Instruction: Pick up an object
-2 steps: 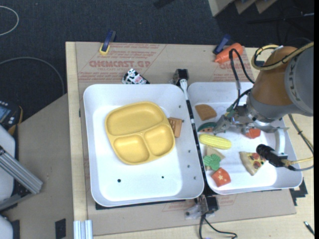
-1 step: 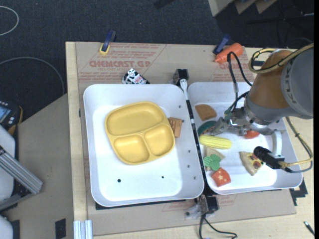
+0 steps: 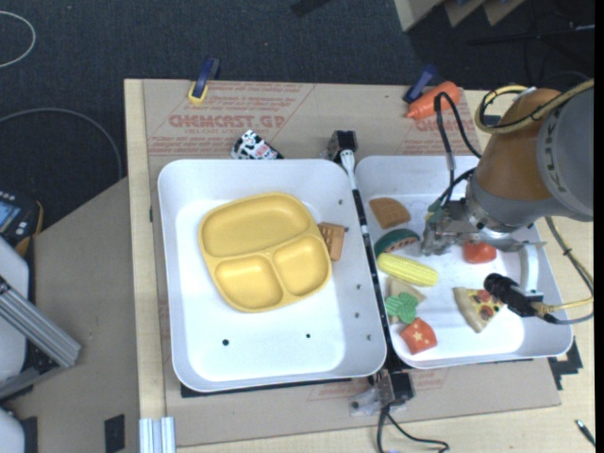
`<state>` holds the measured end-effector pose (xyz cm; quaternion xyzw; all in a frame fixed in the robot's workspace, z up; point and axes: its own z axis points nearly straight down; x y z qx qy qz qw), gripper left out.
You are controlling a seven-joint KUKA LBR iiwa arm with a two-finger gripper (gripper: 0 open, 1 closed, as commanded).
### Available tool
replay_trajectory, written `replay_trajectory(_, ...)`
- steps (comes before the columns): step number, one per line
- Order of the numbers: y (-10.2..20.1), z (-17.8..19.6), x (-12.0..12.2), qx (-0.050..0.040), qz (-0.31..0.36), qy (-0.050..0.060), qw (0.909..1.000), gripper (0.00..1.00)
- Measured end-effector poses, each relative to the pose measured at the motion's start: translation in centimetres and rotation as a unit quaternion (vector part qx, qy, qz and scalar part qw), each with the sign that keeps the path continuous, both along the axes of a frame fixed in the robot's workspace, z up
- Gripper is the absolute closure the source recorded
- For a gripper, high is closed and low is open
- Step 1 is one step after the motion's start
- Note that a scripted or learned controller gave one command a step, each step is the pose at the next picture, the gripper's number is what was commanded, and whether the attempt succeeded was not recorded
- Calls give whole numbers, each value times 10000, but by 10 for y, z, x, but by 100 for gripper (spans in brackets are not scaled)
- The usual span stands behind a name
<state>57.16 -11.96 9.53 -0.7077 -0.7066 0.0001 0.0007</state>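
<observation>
Two shallow white bins are seen from above on a wooden counter (image 3: pixel 142 253), side by side. The left bin (image 3: pixel 189 347) holds a yellow divided tray (image 3: pixel 264 250) with a small brown piece (image 3: pixel 332 241) touching its right edge. The right bin (image 3: pixel 538 338) holds small toy foods: a brown bread-like piece (image 3: pixel 389 211), a green-and-red item (image 3: pixel 396 242), a yellow corn cob (image 3: pixel 408 271), a green piece (image 3: pixel 403 305), a red piece (image 3: pixel 419 334), a pizza slice (image 3: pixel 476 307) and a red item (image 3: pixel 479 251). The grey arm with its orange band reaches in from the right, and the gripper (image 3: pixel 440 236) is lowered near the green-and-red item and the corn cob; whether it is open or closed cannot be told. The corn cob is judged light, stiff and fairly smooth, best taken across its narrow middle. Red lettering printed on the counter above the bins appears to read "CHEMCAST GP", though the letters are faint.
</observation>
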Motion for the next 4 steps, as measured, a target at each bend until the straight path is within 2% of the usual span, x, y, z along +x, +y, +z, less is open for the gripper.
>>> replay_trajectory(1, -5, 61, -4, -16, 1, -41, 10000, 100)
replay_trajectory(2, -13, 120, -8, -16, 6, -38, 10000, 100)
replay_trajectory(3, -13, 130, -7, -11, 12, -25, 10000, 100)
replay_trajectory(4, 34, 123, 13, -11, 27, -22, 10000, 100)
